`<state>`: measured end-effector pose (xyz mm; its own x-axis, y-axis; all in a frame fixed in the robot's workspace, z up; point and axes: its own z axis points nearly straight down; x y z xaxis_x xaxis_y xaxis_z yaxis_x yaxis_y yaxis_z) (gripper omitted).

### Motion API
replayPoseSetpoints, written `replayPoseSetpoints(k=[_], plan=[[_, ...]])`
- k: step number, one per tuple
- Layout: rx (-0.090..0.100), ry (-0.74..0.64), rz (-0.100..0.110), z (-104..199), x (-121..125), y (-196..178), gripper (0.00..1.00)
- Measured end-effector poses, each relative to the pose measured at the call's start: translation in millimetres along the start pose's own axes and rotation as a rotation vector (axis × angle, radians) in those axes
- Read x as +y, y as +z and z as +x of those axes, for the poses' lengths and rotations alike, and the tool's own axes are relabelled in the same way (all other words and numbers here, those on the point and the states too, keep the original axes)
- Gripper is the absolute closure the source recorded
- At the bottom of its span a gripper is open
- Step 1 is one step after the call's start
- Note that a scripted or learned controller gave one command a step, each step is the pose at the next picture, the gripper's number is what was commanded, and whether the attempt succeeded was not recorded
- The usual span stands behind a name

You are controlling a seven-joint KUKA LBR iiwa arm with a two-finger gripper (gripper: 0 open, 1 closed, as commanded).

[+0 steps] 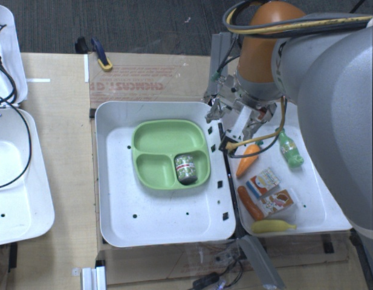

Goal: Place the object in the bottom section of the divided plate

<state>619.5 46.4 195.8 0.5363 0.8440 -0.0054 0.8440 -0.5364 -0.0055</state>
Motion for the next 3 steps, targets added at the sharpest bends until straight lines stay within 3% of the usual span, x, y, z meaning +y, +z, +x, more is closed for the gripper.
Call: replayPoseSetpoints(k=[1,2,3], plan=[[-0.005,-0.001,0.004,-1.0,0.9,-5.8,1.0],[0.001,0.486,-0.001,-27.1,63.7,6.9,1.0],[0.0,0.46,0.0,0.0,-38.7,7.3,1.0]])
